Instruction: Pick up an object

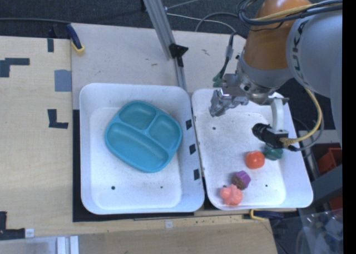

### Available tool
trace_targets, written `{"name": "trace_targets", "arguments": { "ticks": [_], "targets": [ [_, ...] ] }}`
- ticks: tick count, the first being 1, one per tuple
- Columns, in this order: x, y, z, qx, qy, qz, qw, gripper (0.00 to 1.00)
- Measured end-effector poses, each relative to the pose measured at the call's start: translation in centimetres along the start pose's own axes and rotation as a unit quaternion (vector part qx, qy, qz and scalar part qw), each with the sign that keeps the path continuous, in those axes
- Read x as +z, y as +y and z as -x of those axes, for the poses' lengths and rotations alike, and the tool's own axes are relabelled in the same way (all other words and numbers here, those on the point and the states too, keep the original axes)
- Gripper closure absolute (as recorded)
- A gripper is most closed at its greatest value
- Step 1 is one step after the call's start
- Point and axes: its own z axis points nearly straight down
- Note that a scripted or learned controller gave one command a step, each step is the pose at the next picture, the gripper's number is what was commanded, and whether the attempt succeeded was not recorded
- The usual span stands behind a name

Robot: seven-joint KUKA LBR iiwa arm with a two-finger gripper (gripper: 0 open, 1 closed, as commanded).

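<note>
Objects wait at the right bin's (pixel 289 194) near edge: orange ball (pixel 255 160), purple piece (pixel 241 179), pink toy (pixel 231 194); our end effector (pixel 218 104), its state unclear to us, hangs over the far-left corner holding nothing we can see, and must next cross and descend.

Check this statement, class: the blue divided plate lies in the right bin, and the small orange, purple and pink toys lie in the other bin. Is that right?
Not quite. The camera view shows the blue divided plate in the left bin, not the right one. The rest holds: the orange toy, purple toy and pink toy lie in the other bin, on the right.
</note>
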Motion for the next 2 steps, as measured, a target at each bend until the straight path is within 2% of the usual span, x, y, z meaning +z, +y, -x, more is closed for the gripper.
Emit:
{"name": "trace_targets", "arguments": {
  "ticks": [1, 2],
  "targets": [
    [0.2, -0.8, -4.9, 0.0, 0.0, 0.0, 1.0, 1.0],
    [2.3, -2.5, -10.7, -0.001, 0.0, -0.001, 1.0, 1.0]
  ]
}}
